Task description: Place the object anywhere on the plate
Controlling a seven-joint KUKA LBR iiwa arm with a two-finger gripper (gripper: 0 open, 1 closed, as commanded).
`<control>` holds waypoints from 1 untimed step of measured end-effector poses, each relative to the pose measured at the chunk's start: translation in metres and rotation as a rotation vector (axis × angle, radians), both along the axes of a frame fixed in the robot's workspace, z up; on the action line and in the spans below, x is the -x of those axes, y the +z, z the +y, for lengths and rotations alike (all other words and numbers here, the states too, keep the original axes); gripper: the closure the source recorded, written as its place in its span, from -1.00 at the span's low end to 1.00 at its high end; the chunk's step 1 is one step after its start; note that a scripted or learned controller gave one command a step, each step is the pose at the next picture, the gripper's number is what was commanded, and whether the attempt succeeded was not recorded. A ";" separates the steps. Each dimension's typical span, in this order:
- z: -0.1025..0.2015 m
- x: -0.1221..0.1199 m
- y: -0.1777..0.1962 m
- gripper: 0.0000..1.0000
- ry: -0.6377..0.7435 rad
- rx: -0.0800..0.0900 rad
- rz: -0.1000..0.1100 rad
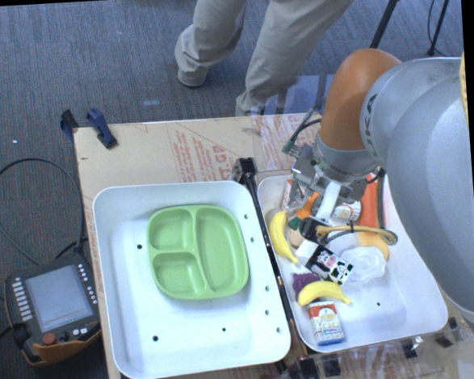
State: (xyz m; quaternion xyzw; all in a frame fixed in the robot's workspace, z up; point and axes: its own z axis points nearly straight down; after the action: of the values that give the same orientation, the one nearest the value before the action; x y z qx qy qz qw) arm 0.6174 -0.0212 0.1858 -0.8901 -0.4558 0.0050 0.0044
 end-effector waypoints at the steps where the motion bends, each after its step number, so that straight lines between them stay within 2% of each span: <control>1: 0.093 0.028 0.057 1.00 -0.055 -0.002 -0.009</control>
State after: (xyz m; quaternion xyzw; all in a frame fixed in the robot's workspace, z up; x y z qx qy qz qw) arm 0.5891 0.0722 0.2429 -0.9022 -0.4313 0.0002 0.0035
